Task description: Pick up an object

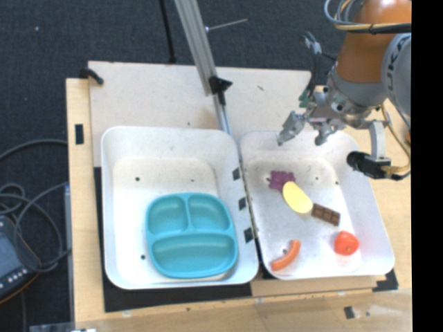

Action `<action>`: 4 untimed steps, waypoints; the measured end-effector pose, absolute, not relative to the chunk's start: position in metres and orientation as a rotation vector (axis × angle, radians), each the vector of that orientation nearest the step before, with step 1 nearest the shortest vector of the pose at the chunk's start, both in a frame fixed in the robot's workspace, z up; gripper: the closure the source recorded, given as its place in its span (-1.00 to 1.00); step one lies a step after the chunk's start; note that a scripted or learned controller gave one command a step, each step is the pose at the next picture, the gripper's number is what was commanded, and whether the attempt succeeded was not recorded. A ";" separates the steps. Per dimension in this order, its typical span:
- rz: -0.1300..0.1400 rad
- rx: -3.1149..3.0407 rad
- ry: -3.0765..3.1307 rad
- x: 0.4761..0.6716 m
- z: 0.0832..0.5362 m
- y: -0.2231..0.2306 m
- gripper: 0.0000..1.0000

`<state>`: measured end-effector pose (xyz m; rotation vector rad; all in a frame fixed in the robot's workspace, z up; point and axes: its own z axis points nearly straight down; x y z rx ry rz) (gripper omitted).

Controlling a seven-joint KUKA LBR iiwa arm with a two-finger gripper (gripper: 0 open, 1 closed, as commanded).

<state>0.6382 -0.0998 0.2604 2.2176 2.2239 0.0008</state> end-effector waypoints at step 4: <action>-0.006 2.224 2.221 0.632 0.105 -0.097 -1.00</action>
